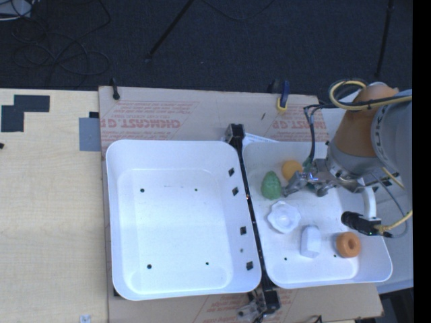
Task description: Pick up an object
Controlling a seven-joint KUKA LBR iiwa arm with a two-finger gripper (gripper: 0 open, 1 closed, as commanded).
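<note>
**Setting: robotics laboratory test cell**

Premises present as a lab. Pale wood surface carries a cardboard sheet under two shallow white bins, clipped along the far edge. Dark carpet behind, strewn with loose cables and stand legs. An industrial arm with exposed wiring stands at right.

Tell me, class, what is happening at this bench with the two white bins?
A grey robot arm reaches in from the right over the right bin. Its tool sits low in that bin, between a green object and a yellow ball, with nothing visibly held. Also lying in that bin are a white cup-like piece, a small white block and an orange ring. No pick has been made yet.
</note>
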